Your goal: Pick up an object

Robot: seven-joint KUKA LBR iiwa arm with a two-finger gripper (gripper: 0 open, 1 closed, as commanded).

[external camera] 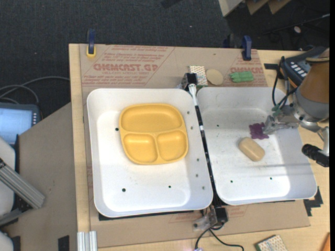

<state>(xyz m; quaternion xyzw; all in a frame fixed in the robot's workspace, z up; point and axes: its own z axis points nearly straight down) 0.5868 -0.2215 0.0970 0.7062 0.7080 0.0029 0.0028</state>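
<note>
A tan oval block [252, 149] lies in the right bin [230, 177], near its middle. Just above it and to the right sits a small purple object [256, 131]. My gripper [270, 124] reaches in from the right and hangs low at the purple object's right side, touching or nearly touching it. A yellow divided tray [153, 133] rests in the left bin [141, 192].
On the cardboard behind the bins lie a tan disc [214, 77], a green piece [242, 77] and a small checkered tag [196, 70]. Blue clamps [246, 47] hold the board's far edge. The arm's grey body and orange band [316, 90] overhang the right bin's right rim.
</note>
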